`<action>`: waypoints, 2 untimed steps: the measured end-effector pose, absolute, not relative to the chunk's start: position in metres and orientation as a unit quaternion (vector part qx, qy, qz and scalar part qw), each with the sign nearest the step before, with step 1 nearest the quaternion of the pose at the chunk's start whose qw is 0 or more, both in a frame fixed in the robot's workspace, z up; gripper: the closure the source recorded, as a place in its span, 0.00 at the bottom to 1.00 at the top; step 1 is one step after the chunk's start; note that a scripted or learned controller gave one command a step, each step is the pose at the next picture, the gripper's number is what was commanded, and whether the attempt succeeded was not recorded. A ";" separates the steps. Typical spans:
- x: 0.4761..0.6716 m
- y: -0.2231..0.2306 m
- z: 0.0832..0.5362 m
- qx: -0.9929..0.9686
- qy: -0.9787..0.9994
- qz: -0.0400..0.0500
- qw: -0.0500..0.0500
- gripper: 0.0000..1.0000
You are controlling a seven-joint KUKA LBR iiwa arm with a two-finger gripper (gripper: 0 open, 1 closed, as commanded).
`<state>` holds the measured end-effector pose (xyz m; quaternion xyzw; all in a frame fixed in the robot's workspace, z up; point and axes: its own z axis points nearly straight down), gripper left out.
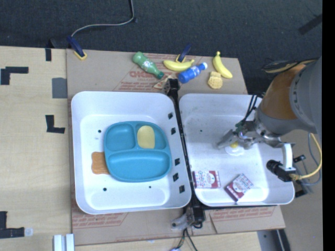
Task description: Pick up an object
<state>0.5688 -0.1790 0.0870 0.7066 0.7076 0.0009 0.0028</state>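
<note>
Blue plate (137, 161), yellow bananas (178, 65), green bottle (147, 64), white bins (84, 140)

Grey arm (293, 103) from the right, pincer (234, 141) low, wrist bent downward.

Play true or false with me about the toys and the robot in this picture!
1. The blue plate sits in the left bin. True.
2. A yellow oval piece lies in one compartment of the blue plate. True.
3. The green bottle is inside the right bin. False: it lies on the cardboard above the bins, near a banana.
4. The gripper is over the left bin. False: it is down in the right bin, right by a small white and yellow thing.
5. Two small red and white packets lie near the front of the right bin. True.
</note>
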 end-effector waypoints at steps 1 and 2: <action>0.582 -0.182 0.145 0.707 0.708 0.000 0.001 0.00; 0.591 -0.180 0.125 0.707 0.707 -0.001 0.000 0.00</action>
